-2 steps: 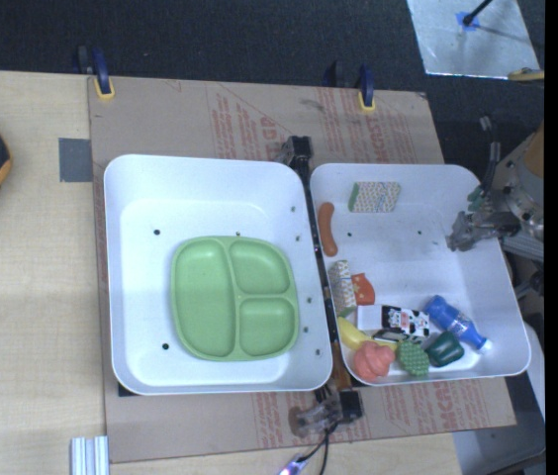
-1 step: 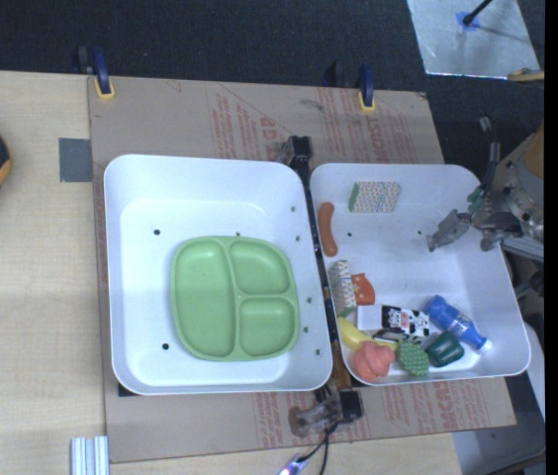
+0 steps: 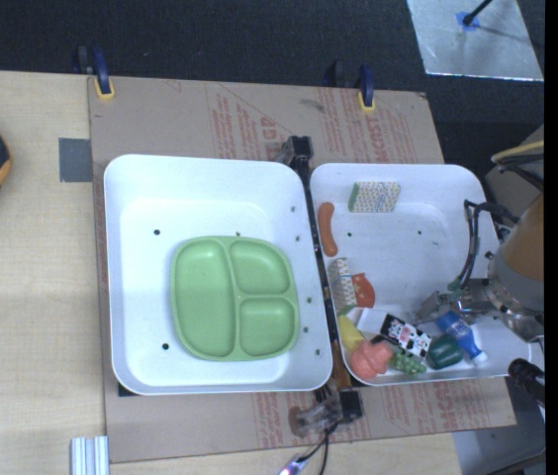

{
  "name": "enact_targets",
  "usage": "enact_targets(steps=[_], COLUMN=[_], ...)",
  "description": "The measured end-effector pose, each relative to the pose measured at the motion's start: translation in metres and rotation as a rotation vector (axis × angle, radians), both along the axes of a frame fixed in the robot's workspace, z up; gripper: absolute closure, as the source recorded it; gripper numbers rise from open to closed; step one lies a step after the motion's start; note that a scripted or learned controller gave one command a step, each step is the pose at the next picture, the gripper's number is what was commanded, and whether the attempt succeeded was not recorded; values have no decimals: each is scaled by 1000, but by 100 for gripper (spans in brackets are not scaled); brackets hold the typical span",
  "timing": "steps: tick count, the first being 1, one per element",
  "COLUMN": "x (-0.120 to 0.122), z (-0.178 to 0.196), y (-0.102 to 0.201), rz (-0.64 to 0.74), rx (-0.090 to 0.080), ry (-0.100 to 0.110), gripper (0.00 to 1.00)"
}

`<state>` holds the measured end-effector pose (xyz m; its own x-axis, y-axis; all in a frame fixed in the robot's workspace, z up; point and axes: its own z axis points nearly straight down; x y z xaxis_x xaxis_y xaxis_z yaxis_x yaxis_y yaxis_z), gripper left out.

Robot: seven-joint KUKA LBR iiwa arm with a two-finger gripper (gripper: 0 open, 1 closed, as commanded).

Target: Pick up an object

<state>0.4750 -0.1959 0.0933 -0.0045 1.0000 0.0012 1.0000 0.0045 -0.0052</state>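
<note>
With the gripper (image 3: 454, 303) low in the right bin (image 3: 427, 181), I can't tell its grip, but the blue bottle (image 3: 460, 335) just beneath looks likeliest, so drop straight onto it.

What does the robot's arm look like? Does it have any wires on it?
At the right edge, the arm looks grey with an orange-brown band. A thin dark cable loops alongside it over the right bin. The gripper end is made of small grey metal pieces. It is too blurry to make out any markings.
</note>
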Motion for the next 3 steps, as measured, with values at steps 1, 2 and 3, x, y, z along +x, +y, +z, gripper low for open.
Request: enact_targets(steps=[1,2,3], x=[126,55,2], z=[-1,-2,-1], y=[36,-2,15], rz=[0,-1,1], rx=[-1,-1,0], ry=[-4,-1,-1], gripper=[0,0,0])
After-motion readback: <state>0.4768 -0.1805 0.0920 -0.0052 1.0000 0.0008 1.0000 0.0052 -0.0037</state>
